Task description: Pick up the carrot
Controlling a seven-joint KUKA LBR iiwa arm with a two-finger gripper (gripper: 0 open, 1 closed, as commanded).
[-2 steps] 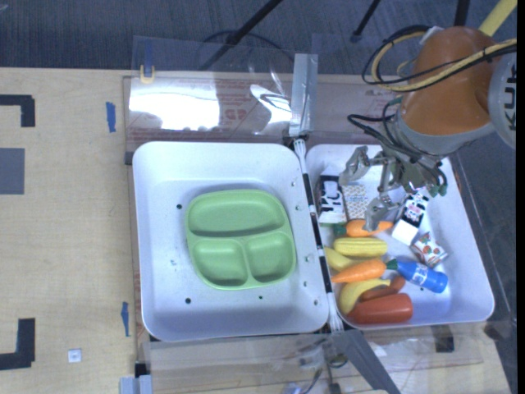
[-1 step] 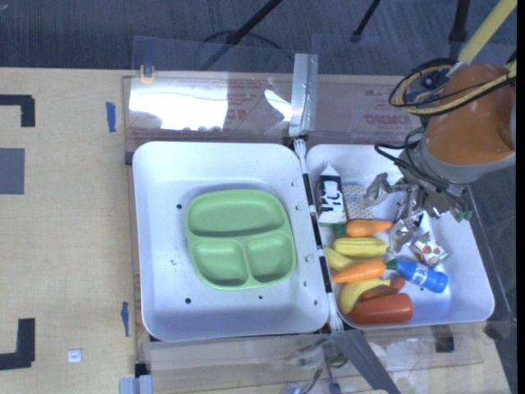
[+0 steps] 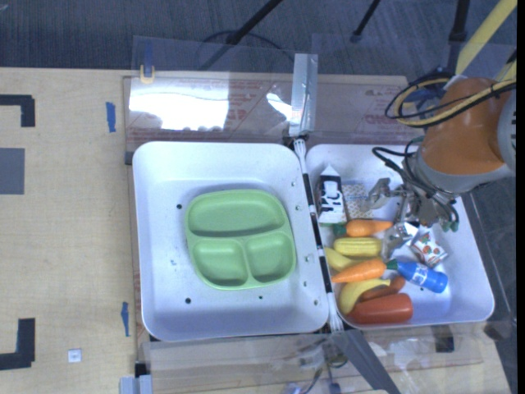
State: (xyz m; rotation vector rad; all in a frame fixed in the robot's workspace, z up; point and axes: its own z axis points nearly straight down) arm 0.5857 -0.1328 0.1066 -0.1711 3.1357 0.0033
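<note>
We judge the small orange plastic toy carrot (image 3: pixel 359 270) light, stiff and slick — best pinched mid-body — though whether the end effector (image 3: pixel 408 220) is spread, we cannot tell.

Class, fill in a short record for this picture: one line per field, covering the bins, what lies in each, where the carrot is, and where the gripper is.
left bin: holds a green tray with three compartments
right bin: holds a pile of toy food and small packs
carrot: in the pile, lying roughly crosswise, near the divider
neighbours: corn just behind it, banana and red sausage in front, blue bottle to its right
gripper: low over the pile's back part, behind and right of the carrot
carrot held: no
</note>
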